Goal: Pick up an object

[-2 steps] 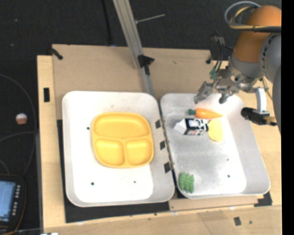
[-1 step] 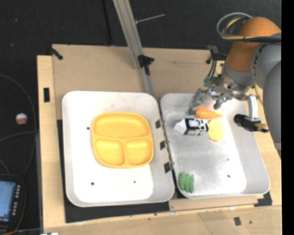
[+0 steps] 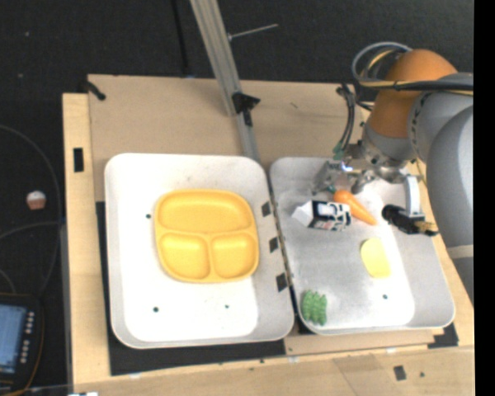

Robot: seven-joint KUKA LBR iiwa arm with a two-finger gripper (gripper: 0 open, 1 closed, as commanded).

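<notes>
Lying under the jaws: tapered orange carrot

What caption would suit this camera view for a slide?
Arm's hand low over the carrot and carton in the right bin; yellow tray in the left bin.

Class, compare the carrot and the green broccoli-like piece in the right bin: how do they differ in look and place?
The carrot is orange, long and tapered; the green piece is short and bumpy. The carrot lies at the far end of the right bin, beside the gripper; the green piece sits alone at the near left corner. Both are small toy-like foods.
</notes>
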